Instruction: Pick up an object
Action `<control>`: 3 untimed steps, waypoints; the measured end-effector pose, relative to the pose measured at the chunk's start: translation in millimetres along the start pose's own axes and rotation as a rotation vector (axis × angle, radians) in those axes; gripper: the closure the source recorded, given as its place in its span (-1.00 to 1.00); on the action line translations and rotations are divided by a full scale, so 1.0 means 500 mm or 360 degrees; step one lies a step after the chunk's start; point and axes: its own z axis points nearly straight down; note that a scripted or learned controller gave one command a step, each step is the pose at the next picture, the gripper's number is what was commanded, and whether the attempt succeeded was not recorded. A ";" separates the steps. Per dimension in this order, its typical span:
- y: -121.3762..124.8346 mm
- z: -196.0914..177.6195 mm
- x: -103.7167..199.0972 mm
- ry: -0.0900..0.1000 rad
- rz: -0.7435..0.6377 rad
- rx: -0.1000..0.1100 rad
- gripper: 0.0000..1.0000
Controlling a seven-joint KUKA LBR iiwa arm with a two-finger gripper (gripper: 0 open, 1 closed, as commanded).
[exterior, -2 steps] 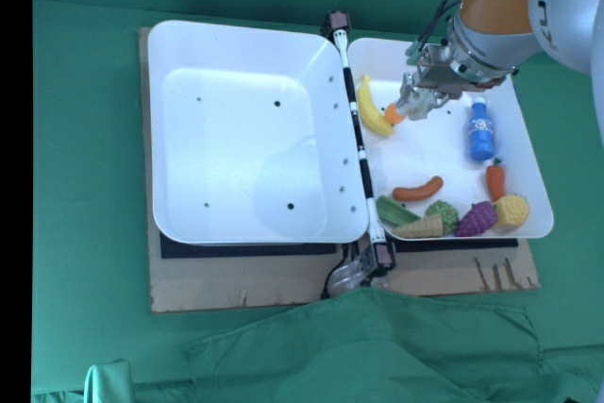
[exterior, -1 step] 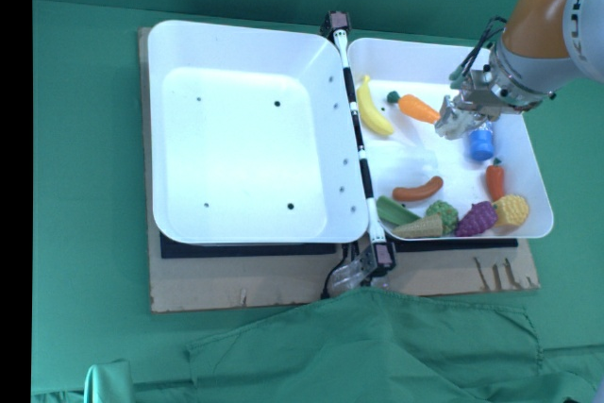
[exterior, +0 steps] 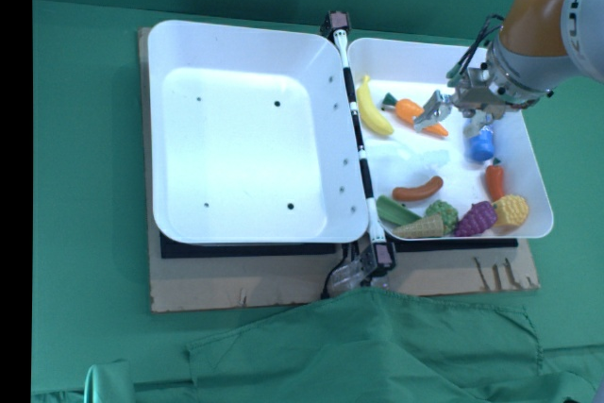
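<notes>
Left bin (exterior: 247, 42): well off to the gripper's left, white, with a few dark dots on its floor.
Divider bar (exterior: 351, 123): black-and-white strip between the two bins, left of the gripper.
Banana (exterior: 372, 109): yellow, lying left of the gripper just inside the right bin's (exterior: 536, 193) left wall.
Carrot (exterior: 411, 112): orange with a green top, just left of the gripper and reaching under its nearer finger; whether they touch is unclear.
Gripper (exterior: 457, 113): hanging over the upper part of the right bin, fingers spread apart, nothing between them.
Blue object (exterior: 481, 145): directly below the gripper's right finger, very close; contact cannot be judged.
Sausage (exterior: 417, 191): reddish, below and slightly left of the gripper.
Green pod (exterior: 396, 210): further below, to the left, near the bin's front wall.
Cone (exterior: 421, 226): tan, at the front wall, well below the gripper.
Broccoli (exterior: 442, 214): just right of the cone.
Grapes (exterior: 477, 219): purple, below the gripper.
Small carrot (exterior: 494, 180): below and right of the gripper.
Corn (exterior: 511, 209): yellow, far lower right corner.
</notes>
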 end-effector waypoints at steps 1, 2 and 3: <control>0.040 0.018 0.070 0.0002 -0.0007 -0.0003 -1.00; 0.054 0.121 0.043 0.0002 0.0001 -0.0002 -1.00; 0.059 0.089 0.041 -0.0003 0.0004 -0.0021 1.00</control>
